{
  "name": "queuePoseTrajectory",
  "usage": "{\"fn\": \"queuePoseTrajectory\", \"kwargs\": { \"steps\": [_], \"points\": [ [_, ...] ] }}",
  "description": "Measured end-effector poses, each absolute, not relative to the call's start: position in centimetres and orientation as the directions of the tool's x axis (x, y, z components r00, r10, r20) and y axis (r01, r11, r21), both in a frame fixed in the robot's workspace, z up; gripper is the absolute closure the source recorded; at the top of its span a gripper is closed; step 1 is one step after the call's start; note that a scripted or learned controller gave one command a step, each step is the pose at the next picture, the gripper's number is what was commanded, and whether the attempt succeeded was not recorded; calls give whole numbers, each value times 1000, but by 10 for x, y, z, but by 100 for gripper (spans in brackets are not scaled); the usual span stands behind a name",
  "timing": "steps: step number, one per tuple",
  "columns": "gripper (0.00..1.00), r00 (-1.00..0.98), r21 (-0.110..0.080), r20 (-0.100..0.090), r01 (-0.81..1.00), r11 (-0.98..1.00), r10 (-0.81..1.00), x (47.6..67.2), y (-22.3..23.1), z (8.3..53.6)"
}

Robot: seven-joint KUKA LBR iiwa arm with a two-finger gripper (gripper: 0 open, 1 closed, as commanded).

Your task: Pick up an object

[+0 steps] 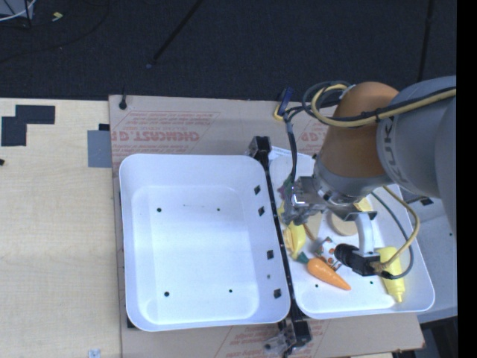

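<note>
Here the pincer point(307, 222) hangs above a toy carrot point(329, 272).

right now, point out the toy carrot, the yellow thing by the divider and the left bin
toy carrot point(329, 273), camera view, middle of its orange body
yellow thing point(296, 239), camera view, its pale yellow middle
left bin point(195, 165), camera view, bare far wall

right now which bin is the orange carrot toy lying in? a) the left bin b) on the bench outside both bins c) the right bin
c: the carrot lies on the floor of the right bin, just below the gripper, beside the divider between the two bins.
</note>
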State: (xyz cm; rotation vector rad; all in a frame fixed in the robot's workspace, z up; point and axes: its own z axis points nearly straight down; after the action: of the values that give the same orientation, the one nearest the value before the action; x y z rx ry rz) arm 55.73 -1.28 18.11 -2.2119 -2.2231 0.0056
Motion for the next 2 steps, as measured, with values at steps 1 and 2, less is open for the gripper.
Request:
{"fn": "queuePoseTrajectory", "kwargs": {
  "steps": [1, 2],
  "points": [
    [100, -16, 13, 8, 1000, 16, 1000, 575, 125, 320],
    [100, -11, -10, 1, 1000, 11, 1000, 538, 227, 266]
  ]
}}
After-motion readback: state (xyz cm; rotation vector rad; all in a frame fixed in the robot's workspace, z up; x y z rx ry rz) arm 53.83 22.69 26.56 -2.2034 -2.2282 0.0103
